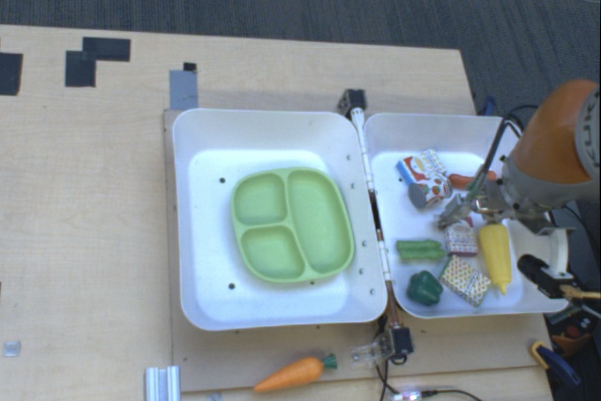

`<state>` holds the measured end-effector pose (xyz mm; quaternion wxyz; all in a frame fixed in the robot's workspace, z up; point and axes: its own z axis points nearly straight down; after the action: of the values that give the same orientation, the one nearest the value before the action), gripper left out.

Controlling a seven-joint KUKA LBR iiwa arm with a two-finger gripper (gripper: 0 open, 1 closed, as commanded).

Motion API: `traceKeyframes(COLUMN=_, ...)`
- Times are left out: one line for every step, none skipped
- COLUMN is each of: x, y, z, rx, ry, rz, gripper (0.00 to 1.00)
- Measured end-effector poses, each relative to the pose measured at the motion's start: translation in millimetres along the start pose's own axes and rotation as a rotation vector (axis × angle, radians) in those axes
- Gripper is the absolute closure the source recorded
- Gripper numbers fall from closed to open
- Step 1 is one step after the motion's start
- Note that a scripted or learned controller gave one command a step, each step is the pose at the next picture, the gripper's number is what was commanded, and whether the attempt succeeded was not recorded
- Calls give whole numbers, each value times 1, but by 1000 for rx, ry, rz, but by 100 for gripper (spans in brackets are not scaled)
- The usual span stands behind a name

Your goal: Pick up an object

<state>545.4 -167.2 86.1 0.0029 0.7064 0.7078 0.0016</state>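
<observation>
You see the left bin (pixel 202 202) holding a green divided plate (pixel 292 225), and the right bin (pixel 390 141) holding the small objects, with the arm (pixel 559 146) reaching over it. The gripper (pixel 462 208) hangs low among them, just beside a yellow corn (pixel 495 256), a green bean pod (pixel 419 250) and a dark green pepper (pixel 424 287); whether it is released or clenched, I cannot tell. An orange carrot (pixel 293 374) lies on the bench below the left bin.

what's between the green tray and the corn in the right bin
In the camera view, the bins' shared rims lie between the green tray and the corn, then a green bean-like piece and a small checkered packet.
</observation>
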Motion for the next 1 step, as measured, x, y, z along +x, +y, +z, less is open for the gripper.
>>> traceKeyframes(x=1, y=2, z=-11, rx=-6, ry=0, rz=-1, gripper=100)
